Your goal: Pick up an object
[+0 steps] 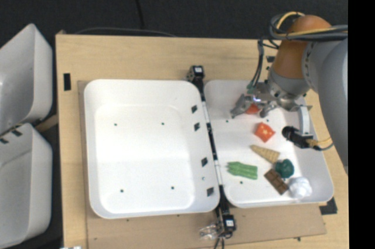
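Nearest the lower rim of the right bin (326, 183) lie five loose things, one of each: a white lump (300, 187), a brown block (276, 180), a dark green round piece (285, 168), a tan cone (266, 153) and a green oblong (242, 170). One orange-red block (264, 132) sits above them, mid-bin, with bare floor to its left. One left bin (143, 148) offers wide free room on the counter (146, 54). Reaching in from the right, the arm (296, 60) bends down; its gripper (253, 105) hovers over the bin's upper part, jaws spread apart, gripping nothing, something orange just beneath
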{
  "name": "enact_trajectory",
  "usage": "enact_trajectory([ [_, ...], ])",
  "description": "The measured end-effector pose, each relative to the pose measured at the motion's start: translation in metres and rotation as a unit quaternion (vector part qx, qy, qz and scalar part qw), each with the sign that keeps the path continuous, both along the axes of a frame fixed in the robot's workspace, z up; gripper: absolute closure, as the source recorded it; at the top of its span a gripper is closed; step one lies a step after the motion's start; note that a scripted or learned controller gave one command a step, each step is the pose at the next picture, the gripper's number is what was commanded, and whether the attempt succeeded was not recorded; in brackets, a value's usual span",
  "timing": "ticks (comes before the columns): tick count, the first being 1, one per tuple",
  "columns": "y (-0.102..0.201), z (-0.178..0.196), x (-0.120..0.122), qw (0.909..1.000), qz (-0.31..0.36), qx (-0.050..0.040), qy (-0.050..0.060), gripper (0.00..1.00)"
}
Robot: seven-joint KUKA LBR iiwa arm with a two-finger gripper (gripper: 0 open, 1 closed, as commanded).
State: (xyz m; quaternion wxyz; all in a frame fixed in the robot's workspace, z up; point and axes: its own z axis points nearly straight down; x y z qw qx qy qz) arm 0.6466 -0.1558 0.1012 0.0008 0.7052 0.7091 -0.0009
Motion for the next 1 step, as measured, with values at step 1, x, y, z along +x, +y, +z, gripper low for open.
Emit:
enact_trajectory([
  [1,-0.0195,0.0009,0.0237,1.0,0.001,0.0005,-0.002,0.0],
])
